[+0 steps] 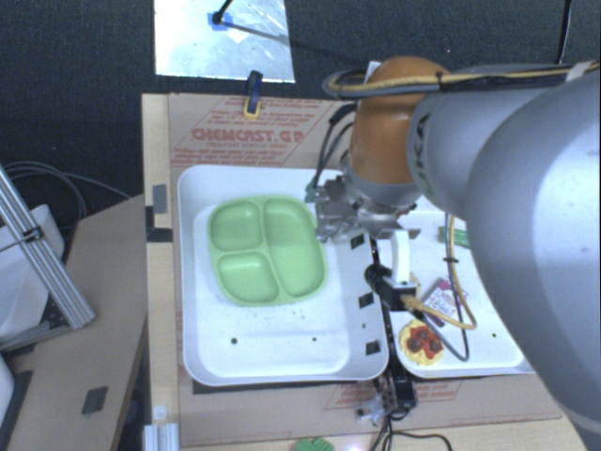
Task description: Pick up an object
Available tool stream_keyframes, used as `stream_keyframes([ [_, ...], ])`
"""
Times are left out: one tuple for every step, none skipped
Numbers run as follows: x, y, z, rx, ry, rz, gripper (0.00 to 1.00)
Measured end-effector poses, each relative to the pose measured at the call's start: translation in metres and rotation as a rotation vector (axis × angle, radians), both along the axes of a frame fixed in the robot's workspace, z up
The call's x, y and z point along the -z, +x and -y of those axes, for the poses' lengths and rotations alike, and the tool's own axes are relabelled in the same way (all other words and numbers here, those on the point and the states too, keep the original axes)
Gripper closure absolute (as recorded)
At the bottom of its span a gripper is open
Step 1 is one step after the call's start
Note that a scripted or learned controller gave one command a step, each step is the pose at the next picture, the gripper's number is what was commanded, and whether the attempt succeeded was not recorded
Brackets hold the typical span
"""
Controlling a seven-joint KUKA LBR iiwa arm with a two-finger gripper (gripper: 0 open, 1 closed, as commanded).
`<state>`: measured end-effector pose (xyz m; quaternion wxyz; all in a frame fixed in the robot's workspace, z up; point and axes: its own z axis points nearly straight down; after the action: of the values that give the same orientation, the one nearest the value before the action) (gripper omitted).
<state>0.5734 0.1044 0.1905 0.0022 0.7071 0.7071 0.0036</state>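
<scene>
I see my grey arm (526, 186) sweeping in from three o'clock, filling the right side, with its orange band (390, 120) near the top centre. Below it sits the left bin (272, 346), a shallow white tray, and beside it at three o'clock the right bin (488, 350), partly covered by the arm. A pale green plate (266, 250) with four compartments lies flat in the left bin, toward twelve o'clock. The gripper (343, 216) hangs at the plate's three o'clock edge, over the bins' shared wall; I cannot tell its finger state or whether it holds anything. In the right bin, toward six o'clock, lie a small packet (441, 301) and a little yellow dish of red bits (423, 343).
</scene>
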Motion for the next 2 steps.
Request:
stream_keyframes([
  [0.091, 0.042, -0.023, -0.007, -0.002, -0.009, 1.0],
  [-0.003, 0.085, -0.071, -0.008, 0.003, 0.005, 1.0],
])
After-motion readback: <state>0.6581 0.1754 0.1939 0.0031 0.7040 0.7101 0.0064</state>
